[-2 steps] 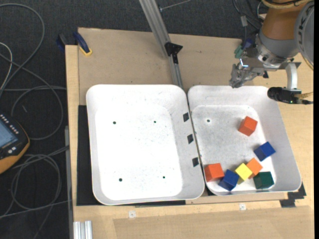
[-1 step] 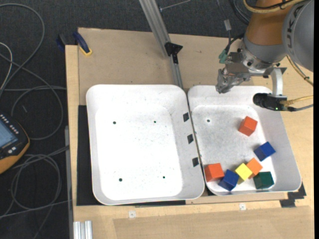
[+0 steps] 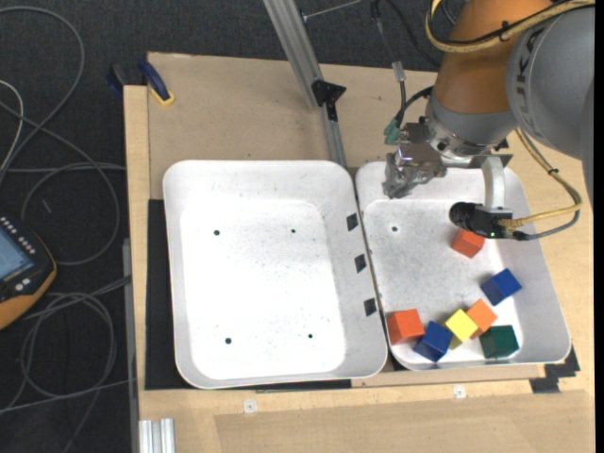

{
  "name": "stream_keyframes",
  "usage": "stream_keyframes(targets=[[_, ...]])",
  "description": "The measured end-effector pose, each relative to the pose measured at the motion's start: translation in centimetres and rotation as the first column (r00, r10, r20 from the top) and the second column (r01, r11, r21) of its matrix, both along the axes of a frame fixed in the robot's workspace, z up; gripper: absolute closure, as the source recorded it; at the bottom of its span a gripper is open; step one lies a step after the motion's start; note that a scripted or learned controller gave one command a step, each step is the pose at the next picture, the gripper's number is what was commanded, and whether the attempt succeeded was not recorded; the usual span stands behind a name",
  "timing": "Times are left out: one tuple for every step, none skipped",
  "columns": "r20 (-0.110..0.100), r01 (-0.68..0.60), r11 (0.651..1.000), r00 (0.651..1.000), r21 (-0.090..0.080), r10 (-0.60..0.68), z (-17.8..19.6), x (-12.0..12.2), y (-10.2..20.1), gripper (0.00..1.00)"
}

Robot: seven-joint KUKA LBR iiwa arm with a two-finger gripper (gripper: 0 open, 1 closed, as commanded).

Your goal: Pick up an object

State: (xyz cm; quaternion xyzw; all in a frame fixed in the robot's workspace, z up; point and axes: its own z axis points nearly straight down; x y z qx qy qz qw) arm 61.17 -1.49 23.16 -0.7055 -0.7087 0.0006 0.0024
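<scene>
Gripper (image 3: pixel 404 179), jaw state unclear, hangs over right bin (image 3: pixel 415 243); lone orange block (image 3: pixel 466 244) looks light, rigid, non-fragile, best pinched across two flat opposite sides.

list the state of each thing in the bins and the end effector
end effector: over the far left corner of the right bin, nothing seen between its fingers
lone orange block: loose, mid-bin
upper blue block: loose, tilted
orange block at left: flat on the floor
lower blue block: against the yellow block
green block: at the near rim
left bin: level on the bench
</scene>
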Motion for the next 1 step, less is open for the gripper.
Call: stream_keyframes(targets=[[0.0,-0.001,1.0,1.0,0.001,0.001,-0.18,-3.91,4.81,1.0]])
